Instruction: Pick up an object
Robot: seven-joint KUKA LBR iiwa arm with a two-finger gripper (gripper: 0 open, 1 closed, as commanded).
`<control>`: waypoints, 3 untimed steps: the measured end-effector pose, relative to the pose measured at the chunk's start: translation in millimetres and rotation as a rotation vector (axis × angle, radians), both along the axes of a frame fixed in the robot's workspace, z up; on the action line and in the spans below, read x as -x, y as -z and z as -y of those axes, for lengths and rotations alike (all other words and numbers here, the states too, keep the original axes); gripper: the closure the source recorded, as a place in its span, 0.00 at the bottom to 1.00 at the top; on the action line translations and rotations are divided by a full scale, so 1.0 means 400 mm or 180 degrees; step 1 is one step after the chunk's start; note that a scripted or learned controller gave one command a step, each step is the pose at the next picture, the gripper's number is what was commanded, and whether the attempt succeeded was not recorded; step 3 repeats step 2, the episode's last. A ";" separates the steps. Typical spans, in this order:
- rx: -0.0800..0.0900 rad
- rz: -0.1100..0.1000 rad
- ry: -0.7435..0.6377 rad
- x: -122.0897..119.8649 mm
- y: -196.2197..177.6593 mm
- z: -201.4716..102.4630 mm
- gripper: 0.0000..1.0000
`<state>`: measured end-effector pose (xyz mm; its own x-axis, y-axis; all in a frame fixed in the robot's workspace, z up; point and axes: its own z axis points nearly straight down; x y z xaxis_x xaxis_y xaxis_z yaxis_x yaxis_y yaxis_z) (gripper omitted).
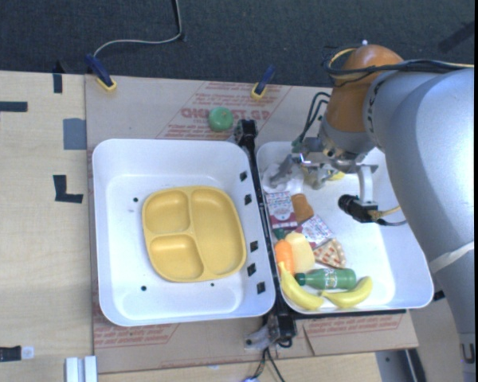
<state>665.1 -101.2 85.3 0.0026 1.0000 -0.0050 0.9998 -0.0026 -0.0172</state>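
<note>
My gripper (pixel 289 170) hangs low over the far left corner of the right bin (pixel 398 273), just above a red and white packet (pixel 279 207). Nothing can be seen held in it. A brown block (pixel 303 208) lies just right of the packet. Nearer the front lie a pizza slice (pixel 331 254), a pale yellow piece (pixel 300 253) and an orange carrot (pixel 284 254). At the front of the bin, a green bottle (pixel 328 278) rests on a banana (pixel 319 295).
The left bin (pixel 115 213) holds a yellow divided plate (pixel 194 233). A green ball (pixel 221 118) sits on the cardboard behind the bins. Yellow clamps (pixel 101 73) pin the cardboard's far edge. The grey arm (pixel 430 157) covers the right bin's right side.
</note>
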 end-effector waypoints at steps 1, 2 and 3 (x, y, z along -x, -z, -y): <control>0.0006 0.0003 0.0004 0.000 0.000 -0.002 0.00; 0.0006 0.0003 0.0004 0.000 0.000 -0.002 0.00; 0.0006 0.0003 0.0004 0.000 0.000 -0.002 0.00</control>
